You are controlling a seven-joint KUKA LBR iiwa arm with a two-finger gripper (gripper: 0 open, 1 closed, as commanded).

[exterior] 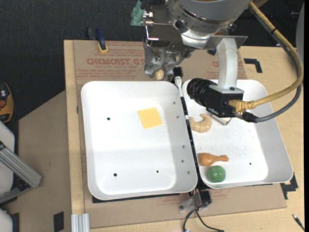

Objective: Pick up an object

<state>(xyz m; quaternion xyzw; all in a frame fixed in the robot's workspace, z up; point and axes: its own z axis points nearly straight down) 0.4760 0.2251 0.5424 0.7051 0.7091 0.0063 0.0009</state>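
Objects to pick: a yellow square (149, 118) lies flat near the middle of the left bin (96, 178); a croissant (202, 124), a drumstick (212, 158) and a green ball (216, 173) lie in the right bin (270, 163), all close to its left wall, the ball at the near left corner, touching the drumstick.
Gripper: the gripper (161, 66) hangs above the far edge of the left bin, near its far right corner; a small tan piece (159, 74) shows at its tip, but whether that is held I cannot tell (fingers too cluttered to read, so its grip is unknown).
Arm: the wrist looms over the far edge of the bench, a black camera unit (212, 98) over the right bin's far left part.
Progress: judged from this, no confirmed pick; four items rest in the bins.
Left to do: close on one item and lift it clear.
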